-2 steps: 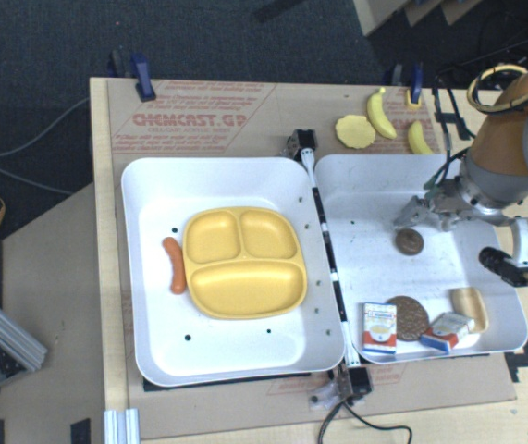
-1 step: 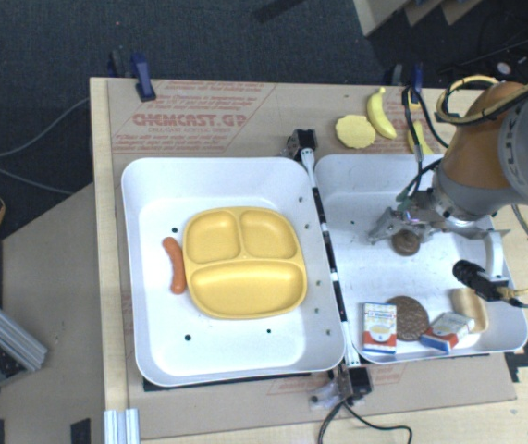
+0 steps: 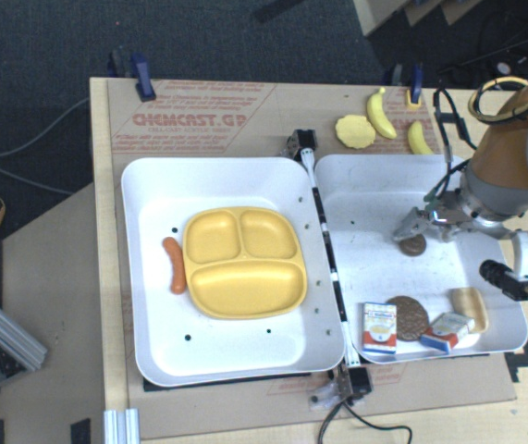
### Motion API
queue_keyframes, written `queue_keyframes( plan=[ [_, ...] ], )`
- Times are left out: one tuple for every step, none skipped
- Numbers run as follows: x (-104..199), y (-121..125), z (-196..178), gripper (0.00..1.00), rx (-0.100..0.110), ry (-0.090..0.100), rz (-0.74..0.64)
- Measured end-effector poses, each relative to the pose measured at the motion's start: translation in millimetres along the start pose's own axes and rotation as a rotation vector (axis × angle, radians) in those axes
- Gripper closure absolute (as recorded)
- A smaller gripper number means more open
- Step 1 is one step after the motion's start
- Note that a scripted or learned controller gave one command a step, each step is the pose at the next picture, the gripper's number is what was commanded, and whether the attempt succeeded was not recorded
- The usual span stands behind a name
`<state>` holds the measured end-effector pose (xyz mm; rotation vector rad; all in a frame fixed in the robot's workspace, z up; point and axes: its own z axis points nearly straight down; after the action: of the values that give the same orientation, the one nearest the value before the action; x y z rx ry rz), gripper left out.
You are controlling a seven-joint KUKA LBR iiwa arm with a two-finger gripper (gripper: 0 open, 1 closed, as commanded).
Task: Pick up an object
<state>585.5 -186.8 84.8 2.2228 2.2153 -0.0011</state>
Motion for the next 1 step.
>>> queue_keyframes(
  plan=[
    [2.6,1.2,-10.6,1.00,-0.002,0.000,-0.003]
  ],
)
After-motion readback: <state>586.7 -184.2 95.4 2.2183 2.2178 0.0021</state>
